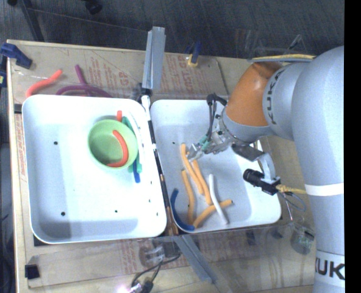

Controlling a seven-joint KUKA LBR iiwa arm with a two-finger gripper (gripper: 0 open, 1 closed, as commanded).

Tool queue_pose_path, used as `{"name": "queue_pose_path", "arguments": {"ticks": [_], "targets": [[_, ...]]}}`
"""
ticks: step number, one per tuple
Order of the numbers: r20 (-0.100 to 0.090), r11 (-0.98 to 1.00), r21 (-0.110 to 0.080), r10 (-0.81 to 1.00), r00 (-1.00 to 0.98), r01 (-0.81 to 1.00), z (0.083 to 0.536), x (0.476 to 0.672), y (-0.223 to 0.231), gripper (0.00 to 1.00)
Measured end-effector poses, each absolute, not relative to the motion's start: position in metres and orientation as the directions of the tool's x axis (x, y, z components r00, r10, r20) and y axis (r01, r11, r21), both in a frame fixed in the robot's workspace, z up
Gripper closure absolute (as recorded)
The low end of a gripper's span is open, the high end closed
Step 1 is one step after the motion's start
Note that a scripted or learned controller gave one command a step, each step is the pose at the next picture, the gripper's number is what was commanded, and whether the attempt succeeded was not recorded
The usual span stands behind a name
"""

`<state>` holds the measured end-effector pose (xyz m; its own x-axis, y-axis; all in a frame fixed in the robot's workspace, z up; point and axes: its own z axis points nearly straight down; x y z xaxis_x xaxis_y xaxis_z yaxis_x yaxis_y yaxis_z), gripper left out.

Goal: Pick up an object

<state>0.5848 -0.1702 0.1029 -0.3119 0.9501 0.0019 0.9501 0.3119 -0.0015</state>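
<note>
My gripper point(196, 151) hangs low in the right bin point(168, 118), its fingertips just above the upper ends of several orange sticks point(196, 179). A white stick point(216, 194) and a dark blue curved piece point(174, 206) lie among them near the bin's front. In the left bin point(46, 182) a green bowl point(110, 142) holds a red curved piece point(128, 148), with teal and blue sticks point(136, 166) at its right side. I see nothing gripped between the fingers.
The grey arm with its orange band point(250, 96) covers the right bin's far right side. A grey bar point(153, 57) stands behind the bins. Red and purple cables point(71, 84) lie on the bench at the back left.
</note>
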Motion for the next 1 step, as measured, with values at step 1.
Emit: {"name": "queue_pose_path", "arguments": {"ticks": [1], "targets": [[0.002, 0.312, -0.002, 0.950, -0.312, 0.950, 0.1030, 0.5849, -0.1701, 0.00]]}}
